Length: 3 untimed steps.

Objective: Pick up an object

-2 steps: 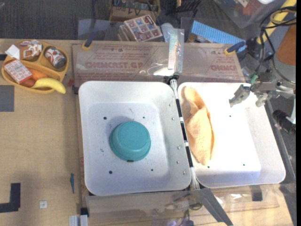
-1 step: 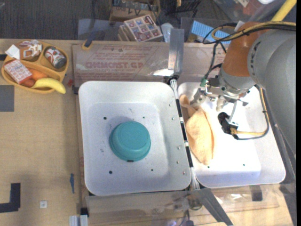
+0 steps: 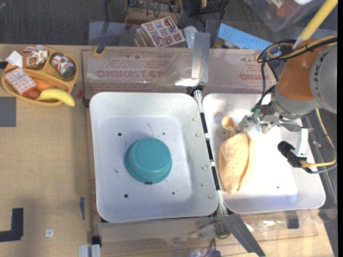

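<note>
Where the two white bins sit side by side on the bench, the left bin (image 3: 102, 143) holds a teal bowl (image 3: 149, 160), turned upside down, resting near its centre and slightly toward 6 o'clock. The right bin (image 3: 305, 194) holds a tan, bread-like object (image 3: 235, 160) that lies lengthwise along the bin's 9 o'clock wall, close to the divider between the bins. A smaller tan piece (image 3: 229, 123) sits just beyond it toward 12 o'clock, near the bin's upper left corner; whether the two touch is hard to judge.

The arm (image 3: 308, 76), grey with an orange band, reaches in from 3 o'clock and hangs over the right bin's 12 o'clock half. Its gripper (image 3: 256, 121) is low over the bin, just beside the top end of the tan object and next to the small piece. The gripper's parts blur together against the bright bin floor, so I cannot tell how it is set, and nothing can be made out as held.

Outside the bins, at 10 o'clock on the bench, a yellow tray (image 3: 16, 87) carries a banana (image 3: 58, 96) and other toy foods.
</note>
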{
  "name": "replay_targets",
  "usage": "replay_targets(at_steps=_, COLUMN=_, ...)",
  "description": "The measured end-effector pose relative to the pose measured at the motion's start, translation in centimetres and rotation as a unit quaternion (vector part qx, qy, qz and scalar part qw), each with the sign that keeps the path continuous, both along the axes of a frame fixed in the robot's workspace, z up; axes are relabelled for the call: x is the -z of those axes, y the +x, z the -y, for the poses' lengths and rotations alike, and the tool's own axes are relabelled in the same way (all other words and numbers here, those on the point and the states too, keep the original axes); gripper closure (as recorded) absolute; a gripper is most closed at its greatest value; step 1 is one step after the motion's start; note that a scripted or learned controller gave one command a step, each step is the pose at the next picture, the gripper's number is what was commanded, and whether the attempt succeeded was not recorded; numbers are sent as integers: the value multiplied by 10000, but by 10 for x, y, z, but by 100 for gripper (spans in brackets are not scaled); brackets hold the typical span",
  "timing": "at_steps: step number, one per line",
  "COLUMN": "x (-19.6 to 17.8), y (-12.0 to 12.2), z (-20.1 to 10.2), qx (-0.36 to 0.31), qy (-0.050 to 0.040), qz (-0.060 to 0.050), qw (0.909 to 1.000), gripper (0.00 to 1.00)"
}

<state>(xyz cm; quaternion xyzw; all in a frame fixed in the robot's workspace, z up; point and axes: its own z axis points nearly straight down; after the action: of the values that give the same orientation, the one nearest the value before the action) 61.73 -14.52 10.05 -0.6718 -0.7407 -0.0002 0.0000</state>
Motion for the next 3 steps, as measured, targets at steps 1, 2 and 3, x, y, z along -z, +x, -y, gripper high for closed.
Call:
replay_targets(at_steps=1, x=11, y=-36, z=-34, qx=-472, qy=-9, qz=53, qw=9989, gripper=0)
replay_targets(at_steps=2, x=-17, y=-111, z=-33, qx=-951, qy=1, qz=2, qw=9955, gripper=0)
replay_targets(at_steps=3, x=11, y=-119, z=-43, qx=-394, qy=-2, qz=37, qw=9992, gripper=0)
